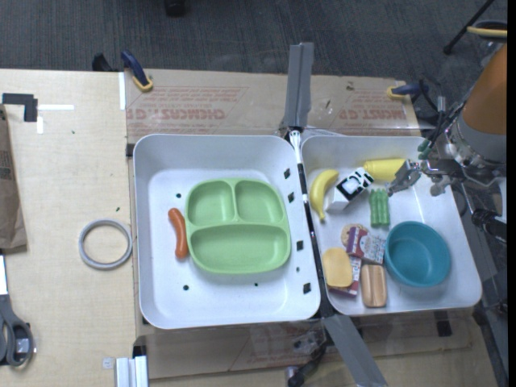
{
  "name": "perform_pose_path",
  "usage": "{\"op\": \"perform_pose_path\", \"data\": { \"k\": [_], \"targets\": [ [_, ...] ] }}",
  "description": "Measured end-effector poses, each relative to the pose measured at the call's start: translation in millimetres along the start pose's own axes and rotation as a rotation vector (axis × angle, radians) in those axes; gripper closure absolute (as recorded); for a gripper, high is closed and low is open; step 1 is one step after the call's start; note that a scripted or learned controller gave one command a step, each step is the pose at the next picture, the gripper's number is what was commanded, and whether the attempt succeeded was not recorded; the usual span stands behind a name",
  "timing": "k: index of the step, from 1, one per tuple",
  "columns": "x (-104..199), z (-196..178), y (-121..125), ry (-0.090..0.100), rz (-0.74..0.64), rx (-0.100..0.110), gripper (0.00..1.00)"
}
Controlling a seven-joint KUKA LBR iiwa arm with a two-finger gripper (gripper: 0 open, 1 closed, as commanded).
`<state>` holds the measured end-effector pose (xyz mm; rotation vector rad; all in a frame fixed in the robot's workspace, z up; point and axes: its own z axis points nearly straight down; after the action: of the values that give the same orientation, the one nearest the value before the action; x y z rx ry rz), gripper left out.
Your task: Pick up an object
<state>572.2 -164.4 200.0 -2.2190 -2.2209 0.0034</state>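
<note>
Right bin, upper half: green ridged toy, probably light stiff plastic, likely best pinched across its narrow width; toy banana, black-and-white block and yellow piece lie near it. Gripper at the bin's upper right; jaw state cannot be told. Teal bowl and snack items below crowd it; left bin holds 1 green divided plate and 1 orange sausage.

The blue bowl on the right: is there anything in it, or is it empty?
Empty. The blue bowl sits upright in the right bin, and its plain blue inside shows all the way down.
</note>
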Motion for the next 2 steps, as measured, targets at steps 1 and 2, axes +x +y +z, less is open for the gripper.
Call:
{"op": "perform_pose_path", "data": {
  "k": [1, 2],
  "targets": [
    [65.7, 108.9, 2.2, 0.000, -0.231, -0.001, 0.00],
    [57.9, 52.1, -43.8, 0.000, -0.285, -0.002, 0.00]
  ]
}}
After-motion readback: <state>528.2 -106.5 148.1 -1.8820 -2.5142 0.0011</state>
